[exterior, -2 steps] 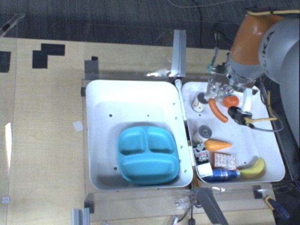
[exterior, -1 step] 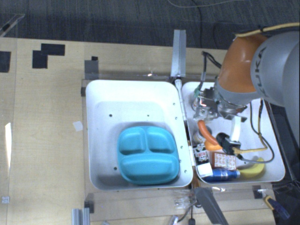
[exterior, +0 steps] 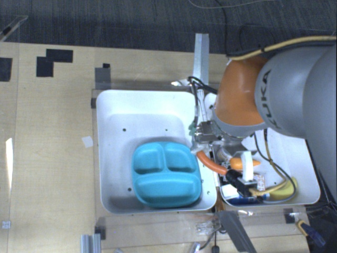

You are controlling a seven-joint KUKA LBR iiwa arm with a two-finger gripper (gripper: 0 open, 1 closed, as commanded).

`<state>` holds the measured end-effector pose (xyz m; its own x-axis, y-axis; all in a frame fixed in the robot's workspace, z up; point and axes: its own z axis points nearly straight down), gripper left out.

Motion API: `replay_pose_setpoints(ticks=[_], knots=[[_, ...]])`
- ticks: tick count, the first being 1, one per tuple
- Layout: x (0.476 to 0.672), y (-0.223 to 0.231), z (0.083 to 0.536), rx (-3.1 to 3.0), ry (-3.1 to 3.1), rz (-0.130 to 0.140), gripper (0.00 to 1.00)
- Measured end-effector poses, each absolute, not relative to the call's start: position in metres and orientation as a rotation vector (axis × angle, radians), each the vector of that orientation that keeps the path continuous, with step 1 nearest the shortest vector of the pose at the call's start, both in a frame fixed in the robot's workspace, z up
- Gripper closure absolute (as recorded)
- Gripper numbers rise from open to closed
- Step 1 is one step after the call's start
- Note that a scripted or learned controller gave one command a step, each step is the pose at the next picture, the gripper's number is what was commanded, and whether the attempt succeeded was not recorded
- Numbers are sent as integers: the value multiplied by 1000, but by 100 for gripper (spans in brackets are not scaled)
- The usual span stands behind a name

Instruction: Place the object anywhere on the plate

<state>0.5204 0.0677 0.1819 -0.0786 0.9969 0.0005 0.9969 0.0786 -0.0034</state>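
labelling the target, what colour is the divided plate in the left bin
Light blue, plain with no pattern; the plate shows best in the camera view.

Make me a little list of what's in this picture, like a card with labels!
plate: blue plate with three sections, in the left bin
arm: grey arm with an orange band, over the right bin
end effector: end effector low at the wall between the bins
orange thing: carrot-like object by the end effector, grip unclear
other items: banana in right bin

The plate (exterior: pixel 166 174) lies in the left bin (exterior: pixel 113 141); a banana (exterior: pixel 281 191) in the right bin (exterior: pixel 310 188).
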Motion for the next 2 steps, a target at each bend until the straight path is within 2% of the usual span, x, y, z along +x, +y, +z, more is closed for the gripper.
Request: replay_pose_setpoints(ticks=[1,2], knots=[[486,124,172,-2008,-2412,5,100],[486,124,172,-2010,-2411,5,0]])
